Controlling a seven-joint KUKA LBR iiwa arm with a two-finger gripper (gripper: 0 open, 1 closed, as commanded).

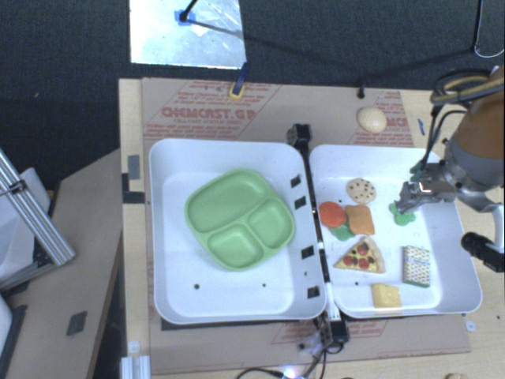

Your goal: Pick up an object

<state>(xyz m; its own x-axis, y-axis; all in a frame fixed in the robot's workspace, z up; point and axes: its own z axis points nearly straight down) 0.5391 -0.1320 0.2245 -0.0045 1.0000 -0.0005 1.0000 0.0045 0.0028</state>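
My gripper point(405, 203) reaches in from the right and hangs low over the right bin point(450, 243), right above a small green piece point(405, 218) that peeks out under it. Left of it in that bin lie a cookie point(360, 189), a red tomato slice point(332, 213) on a green leaf point(342, 231), and an orange slab point(361, 219). Nearer the front are a pizza slice point(360, 257), a patterned blue-and-yellow block point(417, 265) and a yellow cheese block point(386, 295).
A green divided plate point(239, 219) lies in the left bin point(170, 235). A beige egg-shaped object point(372, 118) rests on the cardboard behind the right bin. A black divider point(309, 212) runs between the bins.
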